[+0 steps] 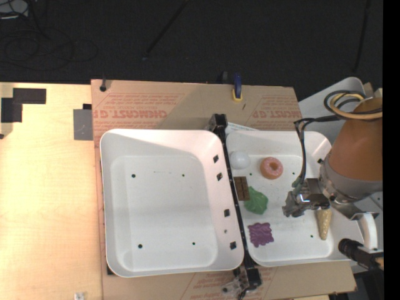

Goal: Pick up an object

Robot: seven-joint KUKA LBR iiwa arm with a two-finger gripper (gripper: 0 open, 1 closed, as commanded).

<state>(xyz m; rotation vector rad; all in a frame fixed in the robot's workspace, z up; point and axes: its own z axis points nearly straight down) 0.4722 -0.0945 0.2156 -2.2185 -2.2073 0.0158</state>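
The things I could pick all lie in the right-hand shallow white plastic bin [294, 258]. A round pink doughnut-shaped toy [271, 167] sits toward the far side of that bin, with a small white ball [239, 160] beside it against the bin's left wall. Nearer the camera from the doughnut lies a lumpy green soft object [255, 201], just beside a small brown block [240, 187] at the left wall. A flat purple ragged piece [260, 234] lies nearer still. A pale tan cone [323, 222] rests by the bin's right side.

My end effector [299, 204] hangs low in this bin, between the green object and the cone; I cannot tell how its fingers stand.

The left-hand white bin [112, 199] adjoins it on brown cardboard [156, 108] over the pale wooden tabletop [44, 199].
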